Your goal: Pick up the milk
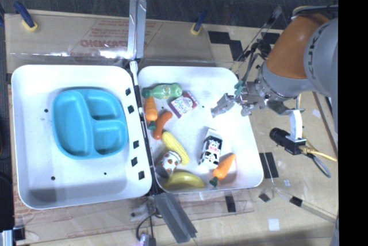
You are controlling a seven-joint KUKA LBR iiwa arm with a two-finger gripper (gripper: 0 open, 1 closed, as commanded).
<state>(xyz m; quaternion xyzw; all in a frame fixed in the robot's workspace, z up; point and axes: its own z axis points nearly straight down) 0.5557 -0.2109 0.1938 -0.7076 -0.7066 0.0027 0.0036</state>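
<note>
The arm (pixel 302 58) is cut off by the right edge, so its upper links are out of sight. The gripper (pixel 225 104) is small and blurred; its fingers merge into one grey shape. The banana (pixel 185 180) covers the lower part of a small round toy (pixel 169 162), whose kind is too small to tell. The print on the dark red packet (pixel 183 104) cannot be read. The lower carrot (pixel 223 167) overlaps the milk's (pixel 211 151) bottom corner.

The arm (pixel 315 61) is grey, rounded, with a broad orange band above the wrist. Its tool (pixel 223 105) is small, grey metal. Thin dark cables run along it.
</note>
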